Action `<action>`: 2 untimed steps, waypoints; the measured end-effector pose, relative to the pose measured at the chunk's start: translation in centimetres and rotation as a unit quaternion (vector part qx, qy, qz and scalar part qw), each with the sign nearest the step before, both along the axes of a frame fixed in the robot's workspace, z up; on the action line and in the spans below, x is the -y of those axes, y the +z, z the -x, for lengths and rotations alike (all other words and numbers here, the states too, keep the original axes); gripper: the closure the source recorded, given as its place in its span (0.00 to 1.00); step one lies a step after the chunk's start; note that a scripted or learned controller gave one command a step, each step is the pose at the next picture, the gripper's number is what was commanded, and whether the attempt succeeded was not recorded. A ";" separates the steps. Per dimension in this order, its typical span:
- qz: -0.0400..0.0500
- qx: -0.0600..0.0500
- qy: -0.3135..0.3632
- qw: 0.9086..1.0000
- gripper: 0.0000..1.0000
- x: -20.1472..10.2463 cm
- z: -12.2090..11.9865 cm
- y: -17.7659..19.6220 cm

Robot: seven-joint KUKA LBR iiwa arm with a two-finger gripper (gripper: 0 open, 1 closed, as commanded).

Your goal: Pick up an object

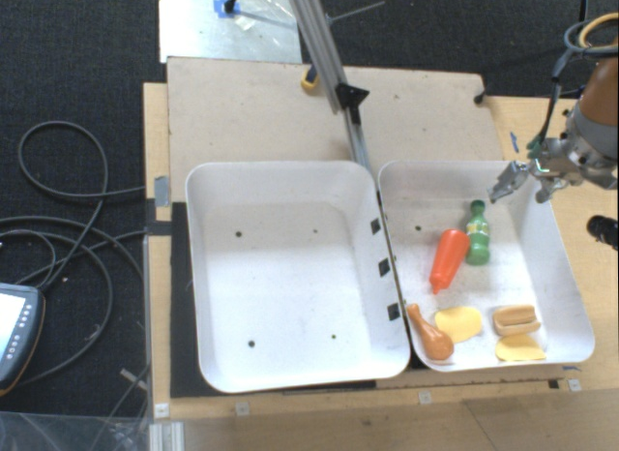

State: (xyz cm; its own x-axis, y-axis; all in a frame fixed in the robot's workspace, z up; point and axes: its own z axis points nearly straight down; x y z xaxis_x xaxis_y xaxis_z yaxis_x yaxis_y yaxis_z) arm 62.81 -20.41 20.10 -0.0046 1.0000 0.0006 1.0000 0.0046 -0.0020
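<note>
From the camera view we read no brand, label or writing on anything. The two-finger metal gripper [522, 181] hung over the far right corner of the right shallow white bin [571, 289], its fingers spread with nothing between them. In that bin an orange plastic carrot [447, 258] lay near the middle, touching a small green plastic bottle [477, 234] on its right. Along the near edge we saw an orange-brown toy drumstick [428, 334], a pale yellow rounded piece [459, 323], a tan toy hot-dog bun [515, 318] and a flat yellow slice [520, 347]. The left shallow white bin [208, 275] adjoined it. A grey metal pole [319, 38] slanted across the bench's far edge, and black cables [58, 197] looped on the dark floor beyond its left edge.
</note>
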 end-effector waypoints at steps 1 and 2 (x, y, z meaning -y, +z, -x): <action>0.001 0.002 0.001 1.000 0.00 0.0 -0.1 0.3; 0.000 0.001 0.001 1.000 0.00 -0.2 -0.5 -3.9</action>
State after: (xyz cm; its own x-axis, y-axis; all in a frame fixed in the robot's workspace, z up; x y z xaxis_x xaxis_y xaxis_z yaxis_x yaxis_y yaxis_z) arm 63.34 -20.25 16.18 -0.0072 1.0000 -0.0003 1.0000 0.0072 -0.0008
